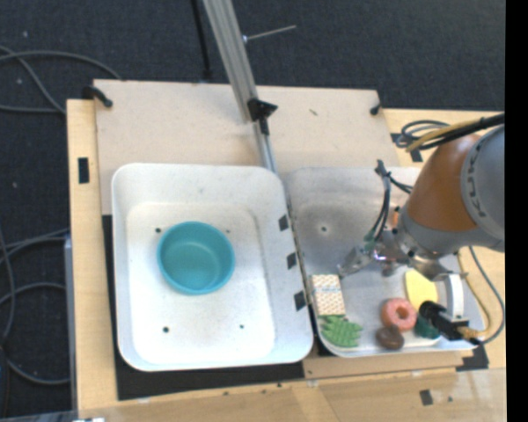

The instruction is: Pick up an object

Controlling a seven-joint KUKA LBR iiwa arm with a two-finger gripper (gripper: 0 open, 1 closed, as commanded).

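White plastic forms the right bin (304, 202), where a green piece (341, 331), checkered block (328, 294), pink ring (398, 314) and yellow piece (418, 286) cluster at lower right of the frame, likely the pick candidates. Above them, the jaws (372, 259) hang over bare floor; whether apart or together cannot be told. Farther left, a teal bowl (195, 257) sits alone.

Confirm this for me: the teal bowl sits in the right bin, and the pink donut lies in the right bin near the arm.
Not quite. The camera view shows the teal bowl in the left bin, alone on its floor. The rest stands: the pink donut lies in the right bin, near the arm.
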